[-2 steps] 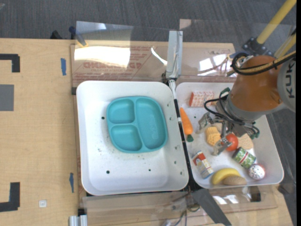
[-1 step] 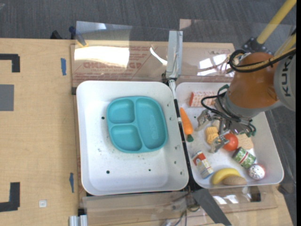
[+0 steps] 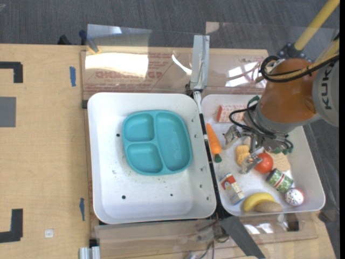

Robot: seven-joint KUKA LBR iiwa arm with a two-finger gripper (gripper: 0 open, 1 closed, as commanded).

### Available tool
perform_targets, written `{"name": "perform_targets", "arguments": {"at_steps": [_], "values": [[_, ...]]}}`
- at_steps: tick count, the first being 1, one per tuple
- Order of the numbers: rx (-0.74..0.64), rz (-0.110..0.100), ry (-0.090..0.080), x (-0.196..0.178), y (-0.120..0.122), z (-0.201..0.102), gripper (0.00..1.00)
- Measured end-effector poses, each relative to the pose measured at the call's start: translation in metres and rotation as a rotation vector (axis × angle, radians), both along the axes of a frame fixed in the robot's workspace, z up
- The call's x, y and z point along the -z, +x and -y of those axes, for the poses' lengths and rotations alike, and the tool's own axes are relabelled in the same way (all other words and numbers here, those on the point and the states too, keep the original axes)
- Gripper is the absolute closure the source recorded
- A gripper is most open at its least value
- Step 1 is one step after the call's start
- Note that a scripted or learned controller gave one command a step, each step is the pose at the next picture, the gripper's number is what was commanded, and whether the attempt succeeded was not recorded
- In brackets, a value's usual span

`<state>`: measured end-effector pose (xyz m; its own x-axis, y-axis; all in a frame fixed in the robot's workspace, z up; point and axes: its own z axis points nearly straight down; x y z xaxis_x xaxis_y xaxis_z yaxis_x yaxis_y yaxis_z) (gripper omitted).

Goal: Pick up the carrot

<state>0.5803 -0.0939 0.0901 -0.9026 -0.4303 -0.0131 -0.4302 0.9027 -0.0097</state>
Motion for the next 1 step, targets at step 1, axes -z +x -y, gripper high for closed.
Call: {"name": "perform_targets", "arguments": {"at_steps": [1], "values": [[0.0,0.014,0.001,-0.0136,0.0041,-0.0017,1.0]]}}
